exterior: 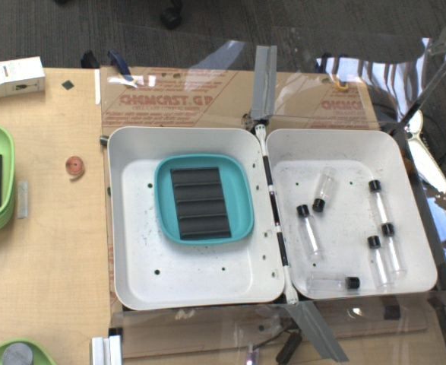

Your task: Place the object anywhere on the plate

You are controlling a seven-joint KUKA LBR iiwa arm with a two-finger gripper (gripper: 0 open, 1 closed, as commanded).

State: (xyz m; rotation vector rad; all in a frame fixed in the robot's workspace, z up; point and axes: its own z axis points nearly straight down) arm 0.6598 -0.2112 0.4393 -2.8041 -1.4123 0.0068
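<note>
Capped vials (319, 192) loose beside teal plate (240, 204)

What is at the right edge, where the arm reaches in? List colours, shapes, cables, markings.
Beside the right bin lies a pale glossy strip, slanted. A thin dark line, perhaps a cable or rod, runs toward the upper corner. Blue-and-white striped reflections sit behind. I can read no markings there.

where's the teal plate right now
The teal plate sits in the left white bin, toward its upper middle, with a dark ridged block on it; the capped vials lie in the right bin.
</note>
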